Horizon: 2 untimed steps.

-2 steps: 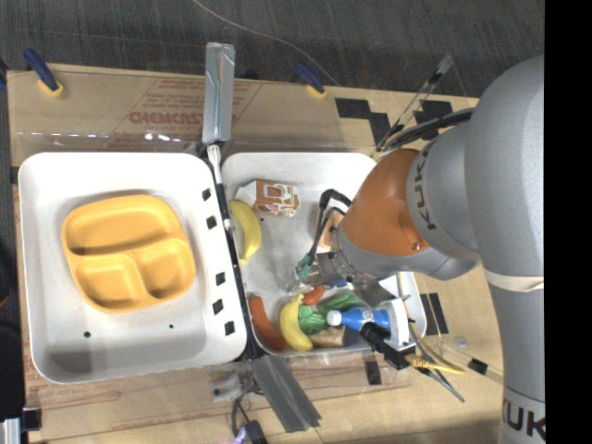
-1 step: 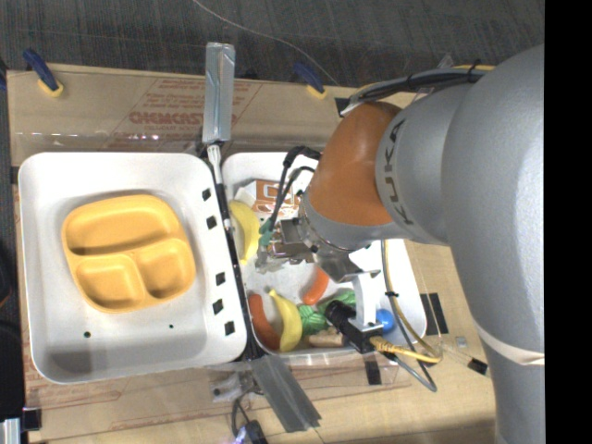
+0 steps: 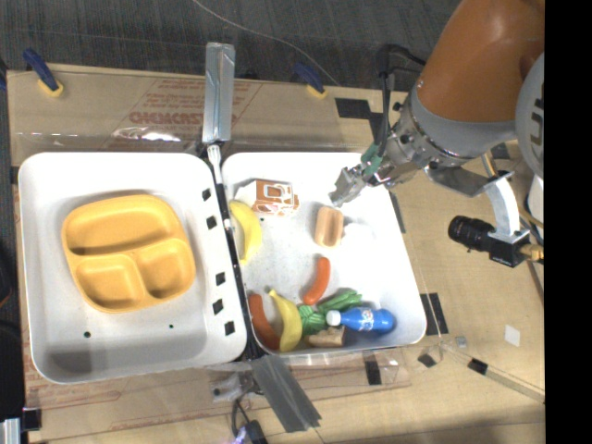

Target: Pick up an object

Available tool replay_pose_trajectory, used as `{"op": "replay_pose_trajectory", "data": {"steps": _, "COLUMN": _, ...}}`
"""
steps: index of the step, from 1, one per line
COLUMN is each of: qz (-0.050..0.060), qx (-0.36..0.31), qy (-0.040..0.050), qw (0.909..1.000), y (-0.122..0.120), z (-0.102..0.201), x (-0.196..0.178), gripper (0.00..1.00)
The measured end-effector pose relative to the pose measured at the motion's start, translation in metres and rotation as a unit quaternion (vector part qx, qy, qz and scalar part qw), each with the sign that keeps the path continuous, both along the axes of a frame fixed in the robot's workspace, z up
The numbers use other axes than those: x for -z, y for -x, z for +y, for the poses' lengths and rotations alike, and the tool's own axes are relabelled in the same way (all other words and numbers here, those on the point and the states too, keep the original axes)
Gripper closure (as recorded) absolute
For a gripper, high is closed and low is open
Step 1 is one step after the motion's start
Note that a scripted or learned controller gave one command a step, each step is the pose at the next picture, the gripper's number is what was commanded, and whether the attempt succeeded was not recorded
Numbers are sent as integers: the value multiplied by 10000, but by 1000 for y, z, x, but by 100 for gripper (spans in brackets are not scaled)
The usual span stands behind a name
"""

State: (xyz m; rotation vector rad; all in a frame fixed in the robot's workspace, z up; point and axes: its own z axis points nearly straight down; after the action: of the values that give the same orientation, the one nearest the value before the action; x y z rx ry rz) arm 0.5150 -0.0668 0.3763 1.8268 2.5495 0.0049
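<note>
My gripper point(image 3: 349, 189) hangs over the back of the right bin point(image 3: 400, 248), just above and to the right of a tan bread roll point(image 3: 328, 226). Nothing shows between its fingers. A small orange-and-white box point(image 3: 274, 198) lies at the bin's back left beside a yellow banana point(image 3: 245, 230). An orange-red sausage point(image 3: 316, 279) lies in the middle. Along the front edge sit another banana point(image 3: 288, 319), a red sausage point(image 3: 259, 320), a green vegetable point(image 3: 335, 305), a blue bottle point(image 3: 367, 321) and a tan block point(image 3: 326, 339).
The left bin point(image 3: 46, 340) holds a yellow divided tray point(image 3: 128, 249). A grey metal bar point(image 3: 217, 91) stands at the back between the bins. Cardboard bench surface lies to the right of the right bin.
</note>
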Motion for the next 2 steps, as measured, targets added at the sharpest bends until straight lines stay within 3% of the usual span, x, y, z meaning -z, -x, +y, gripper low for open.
{"op": "replay_pose_trajectory", "data": {"steps": 1, "qz": 27, "qx": -7, "qy": -1, "qw": 10000, "y": 0, "z": 1, "x": 2, "gripper": 0}}
{"op": "replay_pose_trajectory", "data": {"steps": 2, "qz": 81, "qx": 906, "qy": -7, "qw": 9959, "y": 37, "z": -4, "x": 188, "gripper": 0}}
